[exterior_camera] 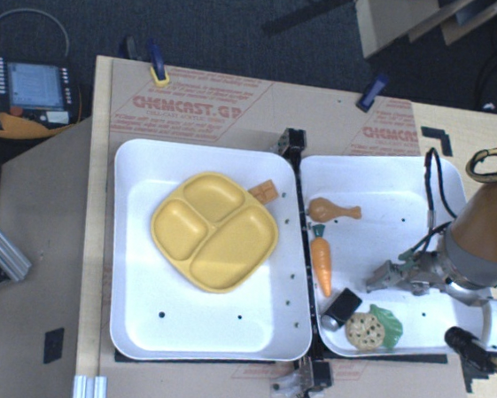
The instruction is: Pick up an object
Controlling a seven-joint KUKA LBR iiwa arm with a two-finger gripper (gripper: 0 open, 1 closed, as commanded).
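The counter (103, 222) is the biggest thing here, a pale board whose far part is covered by brown sheet printed in red; the left print reads "CHEMCAST G.P", and a second red print to the right is too cut off to read. On it sit two shallow white bins side by side, the left bin (130, 296) and the right bin (411, 181), meeting along a dark strip in the middle. The arm (492, 232) comes in from the right over the right bin, grey with its orange band showing. A yellow tray (213, 232) with three compartments lies in the left bin, turned at an angle, and a small brown piece (264, 190) peeks out at its far right corner. The hand (391, 277) hangs low over the right bin's floor, pointing left; I cannot tell how it is set. In the right bin, along its left side, a carrot (321, 264) lies lengthwise, with a tan drumstick (331, 211) beyond it. Nearer the front are a green leaf (388, 326), a speckled cookie (362, 331) touching it, and a small black block (341, 307) just left of the cookie. None of these touches the hand.
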